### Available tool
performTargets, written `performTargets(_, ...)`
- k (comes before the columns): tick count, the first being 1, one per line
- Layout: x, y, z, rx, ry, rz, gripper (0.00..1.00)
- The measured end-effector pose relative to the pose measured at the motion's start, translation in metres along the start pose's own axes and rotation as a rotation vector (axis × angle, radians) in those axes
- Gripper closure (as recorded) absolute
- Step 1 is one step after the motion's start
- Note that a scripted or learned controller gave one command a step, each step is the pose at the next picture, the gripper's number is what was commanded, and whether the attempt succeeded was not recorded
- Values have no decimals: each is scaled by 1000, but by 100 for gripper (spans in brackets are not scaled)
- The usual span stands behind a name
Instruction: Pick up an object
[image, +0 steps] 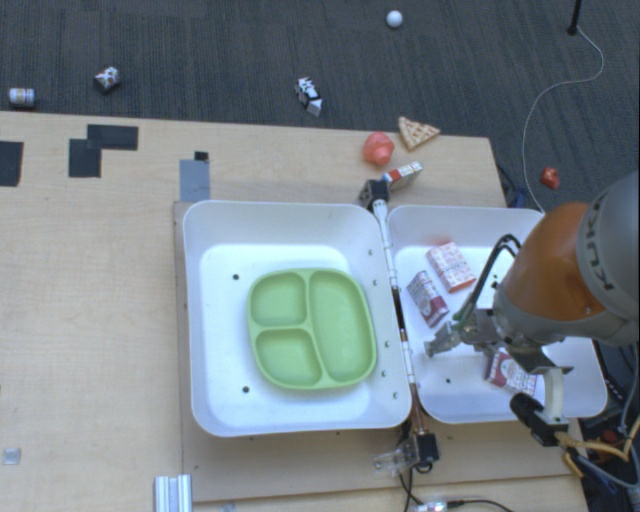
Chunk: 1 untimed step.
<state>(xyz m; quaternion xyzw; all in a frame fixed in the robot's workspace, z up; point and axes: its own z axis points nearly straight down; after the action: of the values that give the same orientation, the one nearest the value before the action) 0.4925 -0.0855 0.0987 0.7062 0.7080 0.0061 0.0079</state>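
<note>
Landmark: green tray (312, 328), three compartments, sits centre of left bin (290, 225). Right bin (470, 400) touches left bin, right of tray. Arm (560, 275) reaches over right bin, tool (455, 335) low just right of tray. Tool state: cannot tell. Two red-white packets right of tray: one (450, 266) farther up, one (426, 297) just beside tool. Third packet (510, 375) partly under arm. Red ball (378, 148) on worktop (90, 330) above tray.
</note>
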Motion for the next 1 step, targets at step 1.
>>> performTargets(1, 1, -4, 11, 10, 1, 3, 0)
